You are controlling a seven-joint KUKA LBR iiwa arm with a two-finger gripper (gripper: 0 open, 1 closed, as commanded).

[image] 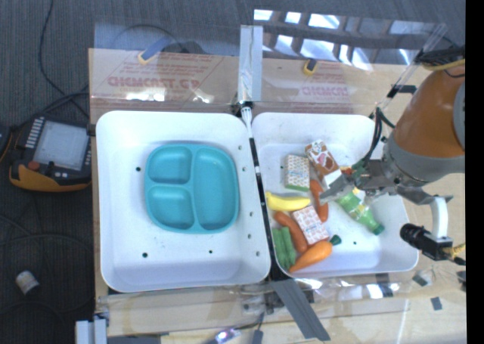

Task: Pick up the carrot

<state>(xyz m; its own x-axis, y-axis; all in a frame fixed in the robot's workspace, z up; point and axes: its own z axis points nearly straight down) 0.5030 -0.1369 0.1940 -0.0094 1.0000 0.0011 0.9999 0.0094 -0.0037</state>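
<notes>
So closest to the camera is the front edge of the desk (227, 312) with its metal clamps and brackets, nothing I need down there. Going left to right from there: a handheld pendant (49, 155) sits on the floor off to the left, well clear of everything. Then the left bin (121, 259), which has just a teal divided plate (190, 187) sitting in the middle, probably where stuff ends up eventually.

The right bin (393, 255) is where all the clutter is. The carrot (311, 254) lies at the front of it, tip pointing toward the divider, tucked up against a green veggie (283, 246) and just below a small patterned box (310, 223). A banana (287, 202) sits above those, plus a couple of snack boxes (298, 172) further back and a green bottle (361, 212) on the right.

My claw (338, 184) is down in that bin, between the boxes and the bottle, so short of the carrot. Honestly can't tell how far it's open from this angle, and I see nothing gripped in it. I'd guess I need to come forward and down, and that crowding around the carrot could make a clean grab tricky.
</notes>
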